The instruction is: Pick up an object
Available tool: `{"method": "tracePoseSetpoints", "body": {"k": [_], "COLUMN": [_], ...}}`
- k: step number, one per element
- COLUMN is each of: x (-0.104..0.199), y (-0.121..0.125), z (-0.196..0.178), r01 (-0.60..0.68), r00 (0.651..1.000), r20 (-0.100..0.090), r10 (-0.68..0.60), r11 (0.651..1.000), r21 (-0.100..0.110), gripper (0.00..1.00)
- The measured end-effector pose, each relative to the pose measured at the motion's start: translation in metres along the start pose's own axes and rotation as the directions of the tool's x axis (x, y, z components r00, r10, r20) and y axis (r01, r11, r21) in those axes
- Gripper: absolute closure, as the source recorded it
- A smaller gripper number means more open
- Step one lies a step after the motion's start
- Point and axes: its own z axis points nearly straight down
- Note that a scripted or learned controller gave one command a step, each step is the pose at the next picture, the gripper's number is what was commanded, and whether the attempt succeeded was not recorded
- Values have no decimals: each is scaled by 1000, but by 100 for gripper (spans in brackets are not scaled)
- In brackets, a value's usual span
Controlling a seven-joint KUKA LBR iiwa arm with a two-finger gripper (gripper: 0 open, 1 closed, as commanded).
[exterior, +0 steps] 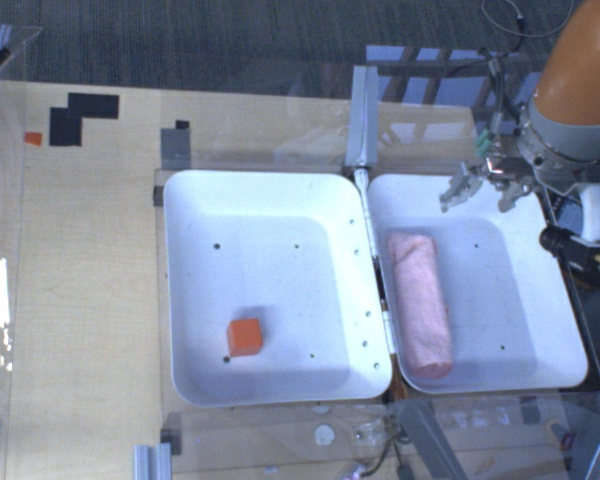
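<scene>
Gripper (pixel 485 185), fingers spread and holding nothing, hangs above the right bin's (pixel 540 373) far rim, where I keep it short of the pink roll (pixel 420 303) lying lengthwise along that bin's left wall.

**Around the two bins**

The wooden bench (pixel 80 298) is pale and glossy, catching window glare along its left edge. Near its far left corner sit black stepped patches (pixel 80 116) with a small orange square (pixel 32 139) just beside them. A grey metal post (pixel 362 118) stands upright between the bins at their far side. A small dark block (pixel 181 126) tops a grey bracket (pixel 176 148) nearby. Beyond the bench lies dark carpet (pixel 230 18).
</scene>
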Motion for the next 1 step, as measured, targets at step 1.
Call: {"method": "tracePoseSetpoints", "body": {"k": [1], "x": [-1], "y": [-5], "z": [128], "r01": [-10], "r00": [1000], "r20": [0], "r10": [10], "r11": [1000], "r21": [1], "gripper": [0]}}
